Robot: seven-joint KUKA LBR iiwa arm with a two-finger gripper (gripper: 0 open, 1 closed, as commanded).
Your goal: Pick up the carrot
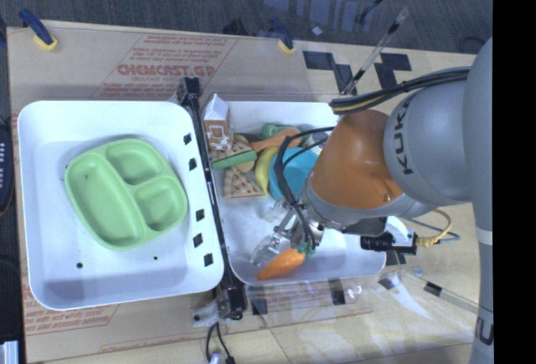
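Gripper (280, 247) low in the right bin (360, 269), touching the carrot (282, 264) near the front wall; finger spread impossible to tell. Best closed across the carrot's middle, then lifted straight up, clear of the wall and the toy food (251, 161) behind.

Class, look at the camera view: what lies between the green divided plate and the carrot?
The black divider where the two bins meet, then bare white bin floor, separate the green plate from the carrot.
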